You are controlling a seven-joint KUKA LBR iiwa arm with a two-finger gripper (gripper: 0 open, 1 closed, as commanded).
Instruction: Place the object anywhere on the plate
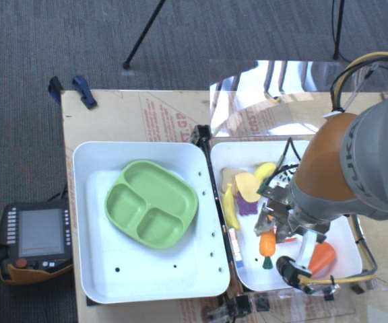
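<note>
Camera view: tool (269, 226) just above carrot (267, 245) (right bin (356, 244)).

A single camera sits fixed above the desk (147, 113) and looks down on it at a slant, far enough off to take in both white bins, the left bin (93, 261) and the right bin (229, 155), along with grey carpet (32, 39) beyond. The arm (356, 160) enters from the picture's right side. The desk's far edge lies toward the top of the picture, its near edge at the bottom.
</note>
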